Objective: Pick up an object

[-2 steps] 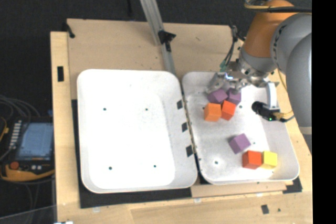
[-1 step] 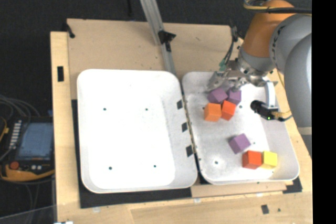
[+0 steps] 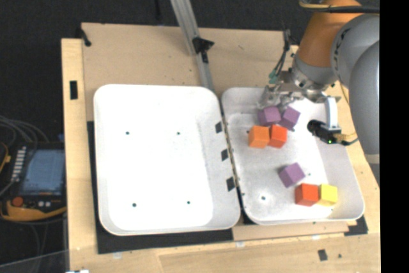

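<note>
Two white bins sit side by side on the bench [image 3: 128, 54]. The left bin [image 3: 160, 156] has nothing in it but a few dark dots on its floor. The right bin [image 3: 332, 166] holds all the blocks, seven by my count: three purple, three orange, one yellow.

Two purple blocks lie near the far end of the right bin, one at [image 3: 270, 115] and the other [image 3: 291, 117] just beside it to the right, close to touching. Just in front of them are two orange blocks side by side and touching: a paler one [image 3: 259, 136] on the left and a redder one [image 3: 278, 135] on the right. Nearer the front, the third purple block [image 3: 292, 174] lies alone. Beyond it, in the front right corner, the third orange block [image 3: 307, 194] touches the yellow block [image 3: 328, 194].

The arm [image 3: 332, 35] reaches in from the right, and the gripper [image 3: 280, 96] hangs low over the far end of the right bin, just above the pair of purple blocks. From here I cannot tell how its grasping end stands, nor whether it touches either block.

A slanted metal pole [image 3: 182, 9] rises from the bench behind the bins. Off the bench to the left lies a pendant with a screen [image 3: 38, 176].
</note>
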`<state>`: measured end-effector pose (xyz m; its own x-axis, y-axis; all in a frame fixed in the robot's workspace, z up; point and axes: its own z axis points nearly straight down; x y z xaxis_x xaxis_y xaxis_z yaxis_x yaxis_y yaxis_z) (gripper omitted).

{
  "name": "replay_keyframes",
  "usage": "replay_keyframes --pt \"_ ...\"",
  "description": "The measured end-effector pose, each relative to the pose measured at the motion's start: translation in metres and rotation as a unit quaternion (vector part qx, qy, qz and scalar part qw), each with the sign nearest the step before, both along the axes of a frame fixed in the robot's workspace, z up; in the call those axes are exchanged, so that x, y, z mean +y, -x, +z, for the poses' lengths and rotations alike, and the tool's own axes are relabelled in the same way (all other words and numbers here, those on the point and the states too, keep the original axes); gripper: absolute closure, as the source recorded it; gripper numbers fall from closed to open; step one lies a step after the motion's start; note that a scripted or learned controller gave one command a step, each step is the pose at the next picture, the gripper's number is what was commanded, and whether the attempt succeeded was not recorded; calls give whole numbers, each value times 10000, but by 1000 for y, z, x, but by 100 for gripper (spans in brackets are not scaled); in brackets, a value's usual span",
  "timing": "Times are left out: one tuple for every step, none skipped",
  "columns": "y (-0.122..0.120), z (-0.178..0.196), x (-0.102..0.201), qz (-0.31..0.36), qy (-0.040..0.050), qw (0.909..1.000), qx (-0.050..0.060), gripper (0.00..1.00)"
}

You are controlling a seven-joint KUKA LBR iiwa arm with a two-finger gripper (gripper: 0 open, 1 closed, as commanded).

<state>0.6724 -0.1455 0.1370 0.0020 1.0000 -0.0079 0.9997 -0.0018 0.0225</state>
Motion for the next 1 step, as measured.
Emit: replay_keyframes --pt "8 52 -4 -5 -35 10000 87 100"
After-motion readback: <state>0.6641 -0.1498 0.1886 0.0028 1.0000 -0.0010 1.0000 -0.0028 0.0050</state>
